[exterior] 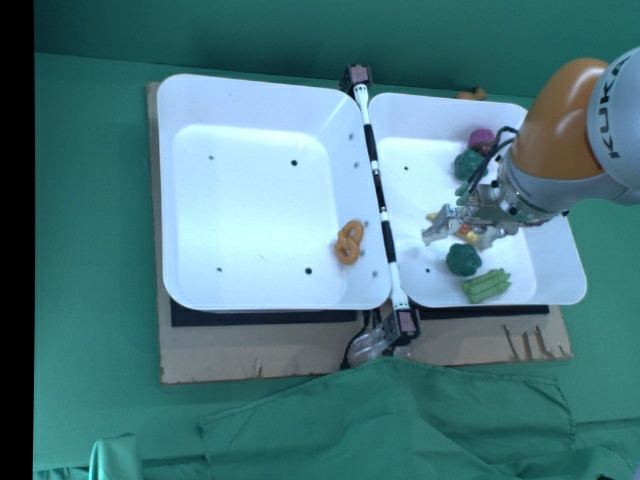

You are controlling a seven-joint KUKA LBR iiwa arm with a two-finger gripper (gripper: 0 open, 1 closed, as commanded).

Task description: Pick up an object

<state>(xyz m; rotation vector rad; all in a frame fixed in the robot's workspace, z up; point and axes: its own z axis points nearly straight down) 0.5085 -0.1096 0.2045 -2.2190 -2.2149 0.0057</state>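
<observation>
I see arm [575,133] reaching in from right, over right bin [560,278]. Gripper [445,230] hangs low above bin's middle — whether it grips anything, I cannot tell from here. Small yellow-red item [466,235] sits right at its tip. Dark green broccoli-like piece [463,260] just below that, green asparagus-like bundle [487,285] near front wall. Second green piece [468,163] and purple item [482,139] lie toward back — partly under wrist. Left bin [200,118] holds orange pretzel [349,242] near its right front corner.

A grey arm [618,138] lettered KUKA, orange band [558,118] above the wrist, black cable, seemingly metallic jaws.
</observation>
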